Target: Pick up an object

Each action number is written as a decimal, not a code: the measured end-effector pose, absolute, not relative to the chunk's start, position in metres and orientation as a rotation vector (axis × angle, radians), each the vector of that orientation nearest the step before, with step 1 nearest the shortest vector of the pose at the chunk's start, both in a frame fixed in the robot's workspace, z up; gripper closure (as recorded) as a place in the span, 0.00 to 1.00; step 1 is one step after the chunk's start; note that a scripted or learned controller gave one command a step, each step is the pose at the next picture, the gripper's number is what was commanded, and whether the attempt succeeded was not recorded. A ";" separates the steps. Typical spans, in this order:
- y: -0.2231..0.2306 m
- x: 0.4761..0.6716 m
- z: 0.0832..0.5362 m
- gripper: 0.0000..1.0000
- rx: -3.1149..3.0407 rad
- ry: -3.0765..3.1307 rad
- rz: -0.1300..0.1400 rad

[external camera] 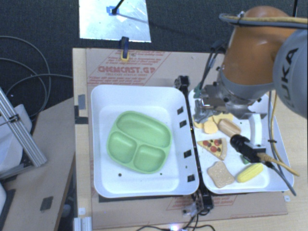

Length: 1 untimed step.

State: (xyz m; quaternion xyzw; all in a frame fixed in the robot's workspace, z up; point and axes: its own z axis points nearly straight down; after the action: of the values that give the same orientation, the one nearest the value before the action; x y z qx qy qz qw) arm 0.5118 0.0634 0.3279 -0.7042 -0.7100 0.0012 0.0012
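My gripper (201,109) hangs low over the back left part of the right bin (276,175), under the arm's large orange and grey wrist. Just in front of it lie a yellow cheese-like piece (211,124) and a tan roll (228,127). Nearer the front lie a pizza slice (215,147), a slice of bread (220,173) and a yellow corn cob (250,172). The wrist hides the back of this bin. No object can be seen in the gripper.
The left bin (98,143) holds a green divided plate (139,141). A black divider with clips (188,129) separates the two bins. A shiny metal sheet (114,13) lies beyond the bench, and a metal frame (19,129) stands at the left.
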 end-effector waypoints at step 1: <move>0.023 0.485 0.275 1.00 -2.224 -2.217 0.006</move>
State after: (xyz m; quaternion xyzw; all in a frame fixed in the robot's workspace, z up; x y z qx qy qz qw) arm 0.4854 0.0227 0.2750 -0.7082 -0.7060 0.0018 0.0010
